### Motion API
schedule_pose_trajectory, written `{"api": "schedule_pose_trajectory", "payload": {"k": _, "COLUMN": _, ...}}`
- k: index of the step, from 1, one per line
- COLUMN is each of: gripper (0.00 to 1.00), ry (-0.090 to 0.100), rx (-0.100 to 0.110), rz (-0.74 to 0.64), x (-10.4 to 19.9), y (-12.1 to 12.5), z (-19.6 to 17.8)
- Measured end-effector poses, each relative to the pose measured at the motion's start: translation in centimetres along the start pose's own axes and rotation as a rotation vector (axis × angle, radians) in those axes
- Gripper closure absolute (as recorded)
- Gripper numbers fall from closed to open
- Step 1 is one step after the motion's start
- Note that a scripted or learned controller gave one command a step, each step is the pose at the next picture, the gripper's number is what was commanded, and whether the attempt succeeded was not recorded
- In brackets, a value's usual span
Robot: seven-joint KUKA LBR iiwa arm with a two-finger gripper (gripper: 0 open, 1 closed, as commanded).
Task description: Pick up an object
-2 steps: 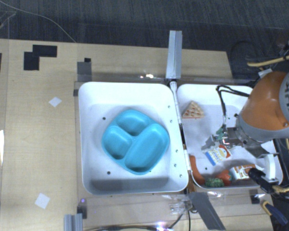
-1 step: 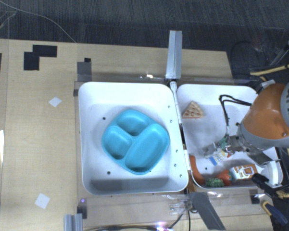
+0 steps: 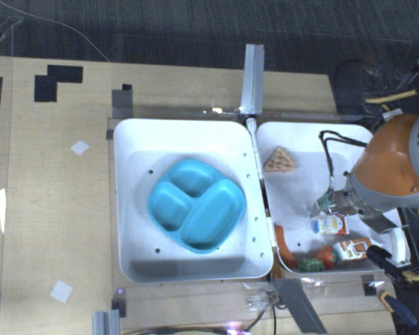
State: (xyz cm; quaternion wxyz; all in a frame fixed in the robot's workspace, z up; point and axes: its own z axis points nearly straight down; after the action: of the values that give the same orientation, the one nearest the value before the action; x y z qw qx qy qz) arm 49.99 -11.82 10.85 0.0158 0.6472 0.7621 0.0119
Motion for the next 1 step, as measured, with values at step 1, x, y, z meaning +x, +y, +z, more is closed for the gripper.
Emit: {"api": "schedule_pose_trajectory", "payload": {"k": 1, "gripper": 0.00, "ry": 0.001, "rx": 0.003, "rz": 0.000, "x": 0.03, "y": -0.09, "z": 0.12}}
